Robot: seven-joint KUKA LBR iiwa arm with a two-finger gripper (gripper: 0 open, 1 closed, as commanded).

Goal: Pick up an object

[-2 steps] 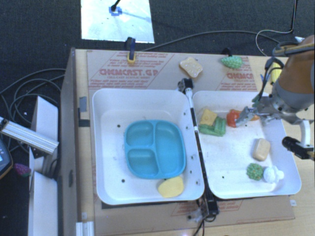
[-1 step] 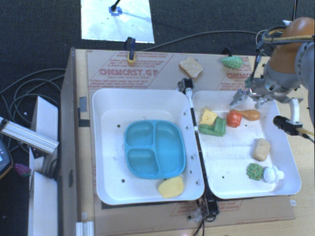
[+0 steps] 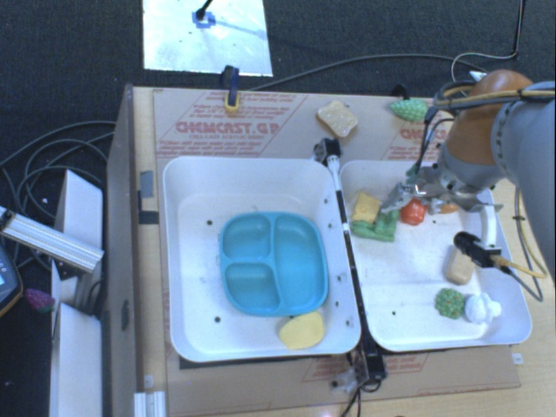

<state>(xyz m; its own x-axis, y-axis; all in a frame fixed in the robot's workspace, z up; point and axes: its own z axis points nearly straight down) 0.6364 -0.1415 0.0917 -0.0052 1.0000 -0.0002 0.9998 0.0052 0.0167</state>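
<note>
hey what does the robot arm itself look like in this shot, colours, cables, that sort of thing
The arm is a thick, rounded grey tube with a glossy orange band above the wrist. Thin dark cables loop around the wrist, along with a yellowish one. Below sits a compact grey metal gripper. The picture is too coarse to make out any markings.

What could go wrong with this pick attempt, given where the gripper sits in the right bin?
1. The gripper sits by the red item, which lies close to the green block and yellow piece; closing could nudge those neighbours or catch two at once.
2. The red item is small and partly hidden by the gripper, so it may slip out.
</note>
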